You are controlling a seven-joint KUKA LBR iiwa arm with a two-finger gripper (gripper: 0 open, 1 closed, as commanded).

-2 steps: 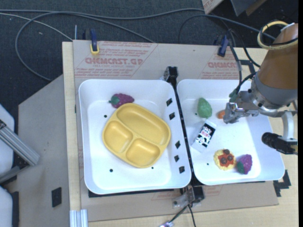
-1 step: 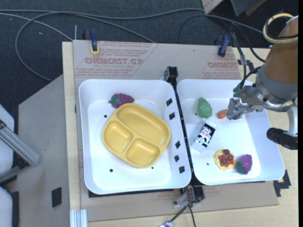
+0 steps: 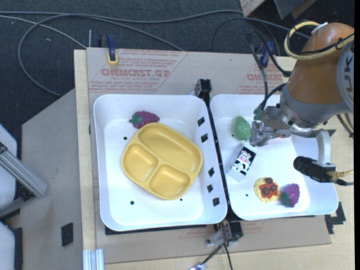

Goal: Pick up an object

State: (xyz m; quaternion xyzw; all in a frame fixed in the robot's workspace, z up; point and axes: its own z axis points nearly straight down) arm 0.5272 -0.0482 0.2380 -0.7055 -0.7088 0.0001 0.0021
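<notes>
My gripper (image 3: 257,137) hangs low over the right bin (image 3: 315,202), under the grey wrist and orange band. A green rounded toy (image 3: 242,127) lies just to its left, close beside it. Just below the gripper rests a small black-and-white carton (image 3: 242,162). A little pizza toy (image 3: 266,189) and a purple grape bunch (image 3: 290,194) lie near the bin's front edge.
The left bin (image 3: 107,151) holds a yellow divided plate (image 3: 162,160) and another purple grape bunch (image 3: 144,118) at its back. A black ridge with clips (image 3: 212,145) separates the bins. A black part on the arm (image 3: 313,169) overhangs the right bin's right side.
</notes>
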